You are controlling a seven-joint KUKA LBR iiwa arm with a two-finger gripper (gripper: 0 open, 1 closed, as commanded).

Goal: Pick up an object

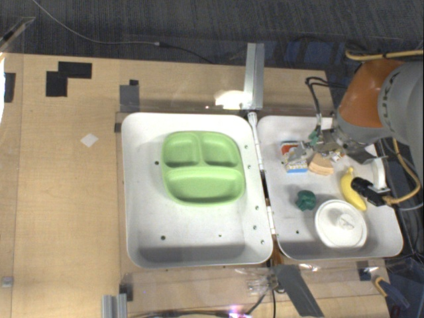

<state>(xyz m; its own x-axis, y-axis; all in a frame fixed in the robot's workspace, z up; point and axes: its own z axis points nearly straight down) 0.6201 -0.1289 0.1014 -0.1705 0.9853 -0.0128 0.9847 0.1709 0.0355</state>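
Observation:
My gripper (310, 150) is low in the right bin (291, 240), near its back edge. It hovers over or touches a small red, white and blue box (292, 159) and a tan round piece (321, 167). The arm's orange band (361, 101) and grey wrist rise behind it at the right. Nearer the front lie a yellow banana (350, 189), a small dark green object (305, 200) and a white bowl (340, 222). Nothing is visibly lifted.
The left bin (142, 244) holds a green divided plate (201, 166) near its middle. A metal post (254, 78) stands at the back between the bins. Black cables (391, 197) run along the right bin's right side.

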